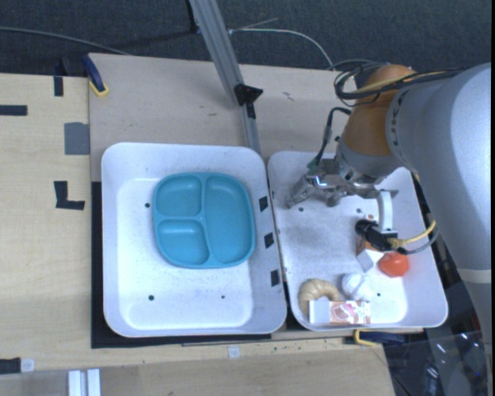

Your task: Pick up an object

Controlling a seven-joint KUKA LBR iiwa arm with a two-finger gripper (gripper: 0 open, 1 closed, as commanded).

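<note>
Camera view: left bin [124, 221] holds a teal divided plate [204, 219], lying flat. Right bin [301, 246] holds, clustered at its near corner, a croissant [318, 289], a small printed packet [340, 311], a white lump [354, 284] and an orange-red ball [393, 263]. Claw [307, 192] hovers over the bin's far, bare part, fingers spread, grasping nothing, well apart from the cluster. Status: pick not yet made; approach, closing and lift all remain.

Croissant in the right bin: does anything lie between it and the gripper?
Nothing visible does. The gripper sits over the far left part of the right bin, and bare bin floor lies between it and the croissant. The white object and packet crowd the croissant's other sides.
</note>
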